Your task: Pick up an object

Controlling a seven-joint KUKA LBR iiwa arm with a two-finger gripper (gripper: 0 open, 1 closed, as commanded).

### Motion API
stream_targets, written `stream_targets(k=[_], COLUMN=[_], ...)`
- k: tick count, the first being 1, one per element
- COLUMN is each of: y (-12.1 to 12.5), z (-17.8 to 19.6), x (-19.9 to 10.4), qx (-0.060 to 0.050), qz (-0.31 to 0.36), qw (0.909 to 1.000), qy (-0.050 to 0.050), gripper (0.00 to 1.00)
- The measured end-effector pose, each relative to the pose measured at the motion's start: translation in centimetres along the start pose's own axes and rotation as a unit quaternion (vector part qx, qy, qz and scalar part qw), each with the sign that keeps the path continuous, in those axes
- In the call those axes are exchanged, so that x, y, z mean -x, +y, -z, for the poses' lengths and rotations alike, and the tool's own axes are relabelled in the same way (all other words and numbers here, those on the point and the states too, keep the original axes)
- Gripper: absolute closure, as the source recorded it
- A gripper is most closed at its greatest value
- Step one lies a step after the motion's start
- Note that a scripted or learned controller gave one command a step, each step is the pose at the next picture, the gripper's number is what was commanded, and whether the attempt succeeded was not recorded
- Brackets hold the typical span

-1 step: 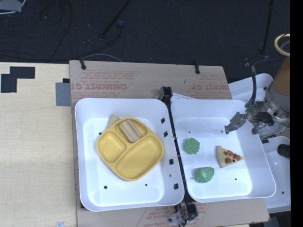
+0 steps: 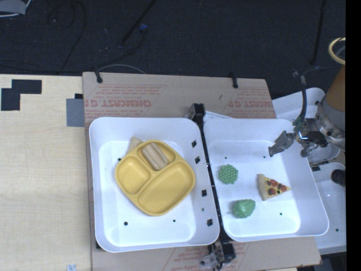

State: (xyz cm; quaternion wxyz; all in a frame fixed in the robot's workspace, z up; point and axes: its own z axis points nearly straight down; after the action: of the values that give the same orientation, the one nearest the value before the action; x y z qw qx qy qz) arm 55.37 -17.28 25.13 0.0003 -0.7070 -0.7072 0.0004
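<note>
Cardboard sheet under both bins. Left bin: yellow divided plate carrying a tan piece. Right bin: green ball, green lump, pizza slice, all apart, unobstructed. Gripper above bin's upper right, grasp state unclear.

Two white bins side by side on a cardboard sheet printed with red lettering, light wooden bench at the left edge, dark carpeted floor with loose cables along the far edge
</note>
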Motion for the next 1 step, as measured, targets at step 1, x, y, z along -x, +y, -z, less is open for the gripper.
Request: stream_targets(k=[1], y=[-0.66], z=[-6.11], x=[-0.6], qx=[-0.004], qz=[0.0], qw=[1.0], qy=[0.002], gripper=[0.0])
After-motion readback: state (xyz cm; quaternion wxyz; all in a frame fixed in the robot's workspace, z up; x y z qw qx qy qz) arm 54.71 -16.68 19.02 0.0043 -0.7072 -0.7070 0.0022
